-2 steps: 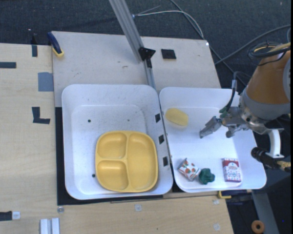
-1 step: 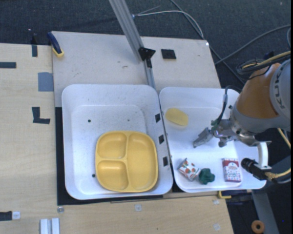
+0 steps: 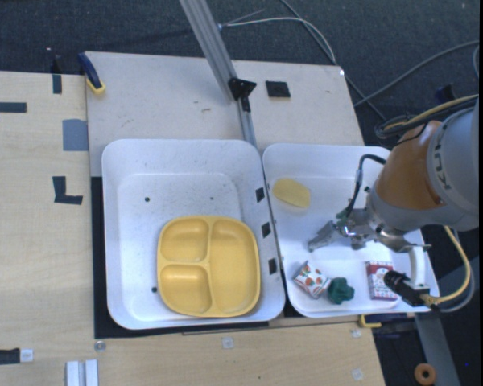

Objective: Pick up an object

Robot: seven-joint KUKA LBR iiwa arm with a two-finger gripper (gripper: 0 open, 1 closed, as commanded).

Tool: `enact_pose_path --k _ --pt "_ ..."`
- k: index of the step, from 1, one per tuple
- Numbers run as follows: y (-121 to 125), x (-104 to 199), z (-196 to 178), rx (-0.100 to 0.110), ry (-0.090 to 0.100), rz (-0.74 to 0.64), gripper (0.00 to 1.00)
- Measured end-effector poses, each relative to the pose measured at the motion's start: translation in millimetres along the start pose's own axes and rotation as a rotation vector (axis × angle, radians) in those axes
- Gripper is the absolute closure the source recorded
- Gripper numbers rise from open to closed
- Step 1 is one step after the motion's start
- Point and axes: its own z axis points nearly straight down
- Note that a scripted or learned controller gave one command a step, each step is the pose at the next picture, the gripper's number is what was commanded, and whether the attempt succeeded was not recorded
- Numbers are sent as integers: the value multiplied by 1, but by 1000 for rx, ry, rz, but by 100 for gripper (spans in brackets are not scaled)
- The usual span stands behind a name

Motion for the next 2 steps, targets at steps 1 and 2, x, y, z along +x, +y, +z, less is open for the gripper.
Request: enact_pose_path --k 1,2 --pt "2 1 -14 -5 1 -2 100" --pt "9 -6 -62 -2 1 -1 100"
